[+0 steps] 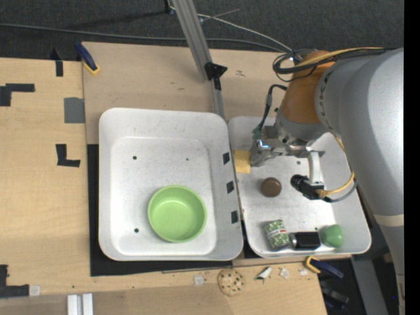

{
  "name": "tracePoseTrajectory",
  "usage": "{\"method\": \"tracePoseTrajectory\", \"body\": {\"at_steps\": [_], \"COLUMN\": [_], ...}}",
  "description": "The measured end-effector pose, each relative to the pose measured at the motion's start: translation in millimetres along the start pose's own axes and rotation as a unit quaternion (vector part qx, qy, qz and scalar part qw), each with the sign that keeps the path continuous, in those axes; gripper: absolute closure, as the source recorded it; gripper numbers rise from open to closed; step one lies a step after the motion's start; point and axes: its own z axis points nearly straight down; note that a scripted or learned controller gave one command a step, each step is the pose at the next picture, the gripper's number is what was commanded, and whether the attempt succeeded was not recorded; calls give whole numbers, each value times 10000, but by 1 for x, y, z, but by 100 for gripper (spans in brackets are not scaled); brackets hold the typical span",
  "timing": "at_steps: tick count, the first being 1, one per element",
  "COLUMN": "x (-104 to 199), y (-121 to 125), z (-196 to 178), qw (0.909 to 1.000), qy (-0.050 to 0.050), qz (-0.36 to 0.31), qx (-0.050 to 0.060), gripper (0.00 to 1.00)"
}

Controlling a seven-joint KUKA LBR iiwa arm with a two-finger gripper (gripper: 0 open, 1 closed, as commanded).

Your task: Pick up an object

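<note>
Reaching into the right bin point(354, 238) above the yellow block point(242, 162), claw point(261, 144) state impossible to tell; next, a descent squarely onto 1 object.

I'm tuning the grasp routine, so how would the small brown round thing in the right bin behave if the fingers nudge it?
The brown ball looks round all over, so a nudge would probably send it rolling across the flat floor of the right bin. It lies apart from its neighbours, so nothing would stop it early. It is small, so likely light; I cannot tell how hard it is.
</note>
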Motion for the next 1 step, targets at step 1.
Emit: {"method": "tracePoseTrajectory", "body": {"at_steps": [1], "x": [1], "y": [0], "z": [-10], "qw": [10000], "qy": [13], "qz": [-4], "qx": [6], "gripper": [100]}}
